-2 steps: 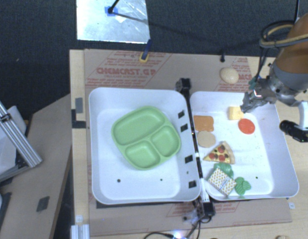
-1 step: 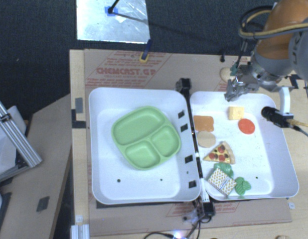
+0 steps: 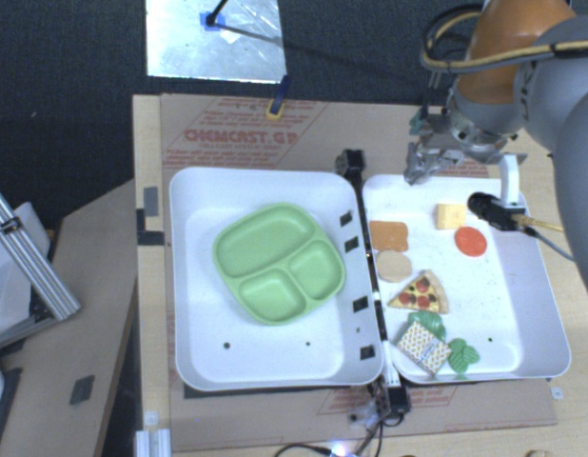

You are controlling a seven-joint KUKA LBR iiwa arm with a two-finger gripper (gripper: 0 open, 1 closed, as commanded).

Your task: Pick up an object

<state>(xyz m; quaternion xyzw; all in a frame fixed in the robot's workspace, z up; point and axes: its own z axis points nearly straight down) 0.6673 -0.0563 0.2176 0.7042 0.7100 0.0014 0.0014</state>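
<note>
The arm (image 3: 551, 74) is running off the frame's right edge. The gripper (image 3: 420, 171) is hovering over the right bin's (image 3: 532, 284) top-left rim; its opening cannot be told.

This is a robotics lab, not a kitchen. A grey and orange arm (image 3: 522, 55) with loose cables reaches in from the upper right over a wooden surface (image 3: 94, 255) carrying two white bins (image 3: 194, 350) on printed cardboard (image 3: 242, 136). Toy food (image 3: 422, 293) and a green plastic tray (image 3: 278, 263) sit in them, with an aluminium frame (image 3: 23, 255) at the left edge.
</note>
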